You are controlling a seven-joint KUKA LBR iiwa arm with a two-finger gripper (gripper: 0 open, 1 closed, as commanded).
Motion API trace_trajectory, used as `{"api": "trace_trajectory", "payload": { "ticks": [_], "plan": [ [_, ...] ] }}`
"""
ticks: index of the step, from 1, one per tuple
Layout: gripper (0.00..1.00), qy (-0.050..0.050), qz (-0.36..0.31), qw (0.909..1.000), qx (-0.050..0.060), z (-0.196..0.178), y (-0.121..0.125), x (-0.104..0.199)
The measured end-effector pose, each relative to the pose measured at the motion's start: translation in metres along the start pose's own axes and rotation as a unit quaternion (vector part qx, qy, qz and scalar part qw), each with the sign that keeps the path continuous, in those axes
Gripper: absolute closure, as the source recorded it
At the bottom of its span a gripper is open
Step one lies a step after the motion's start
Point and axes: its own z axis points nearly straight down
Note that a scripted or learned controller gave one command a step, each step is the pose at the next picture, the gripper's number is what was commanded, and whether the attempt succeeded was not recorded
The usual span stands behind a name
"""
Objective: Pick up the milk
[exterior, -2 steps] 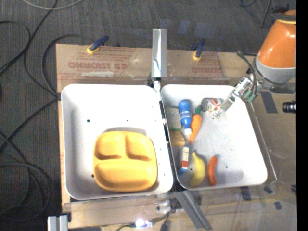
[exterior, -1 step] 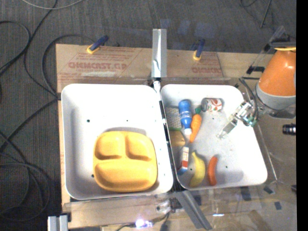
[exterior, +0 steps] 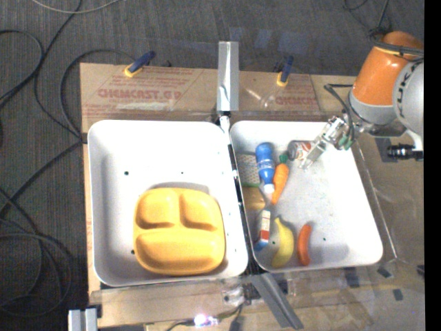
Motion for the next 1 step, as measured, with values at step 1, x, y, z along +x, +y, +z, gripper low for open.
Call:
{"api": "trace_trajectory", "payload": {
  "ticks": [1],
  "plan": [
    [1.00, -0.003, -0.001, 1.0000, -0.001, -0.0120, 0.0017, -0.0010]
  ]
}}
